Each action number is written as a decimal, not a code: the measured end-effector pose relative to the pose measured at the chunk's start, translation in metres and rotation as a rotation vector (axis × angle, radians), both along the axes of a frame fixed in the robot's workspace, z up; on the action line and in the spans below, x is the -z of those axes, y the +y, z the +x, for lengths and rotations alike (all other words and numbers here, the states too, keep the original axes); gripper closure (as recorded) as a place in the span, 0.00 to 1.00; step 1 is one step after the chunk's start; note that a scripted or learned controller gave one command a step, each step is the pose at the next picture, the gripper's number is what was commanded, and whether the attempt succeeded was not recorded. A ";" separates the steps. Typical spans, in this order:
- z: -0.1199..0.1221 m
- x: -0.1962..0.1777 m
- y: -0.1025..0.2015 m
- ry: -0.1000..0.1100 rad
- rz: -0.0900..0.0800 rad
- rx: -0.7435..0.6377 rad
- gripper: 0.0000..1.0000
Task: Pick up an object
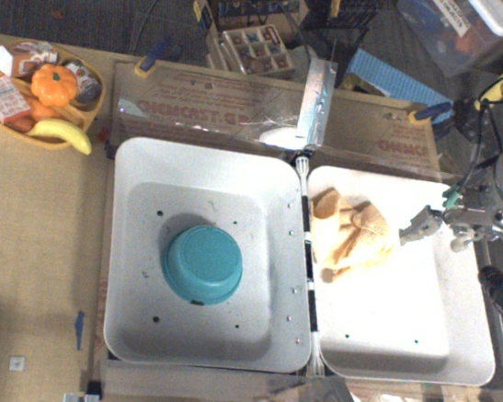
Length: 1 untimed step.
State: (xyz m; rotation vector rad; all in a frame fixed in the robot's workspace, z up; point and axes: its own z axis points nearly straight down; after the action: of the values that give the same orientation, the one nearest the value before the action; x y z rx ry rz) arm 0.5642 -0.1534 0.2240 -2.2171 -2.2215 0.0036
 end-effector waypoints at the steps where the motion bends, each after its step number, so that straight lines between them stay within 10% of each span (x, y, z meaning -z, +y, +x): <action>1: 0.010 0.116 0.056 -0.001 0.000 -0.030 0.00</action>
State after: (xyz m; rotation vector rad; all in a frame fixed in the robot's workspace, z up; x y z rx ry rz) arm 0.5744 -0.0976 0.1083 -2.1841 -2.2551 0.0032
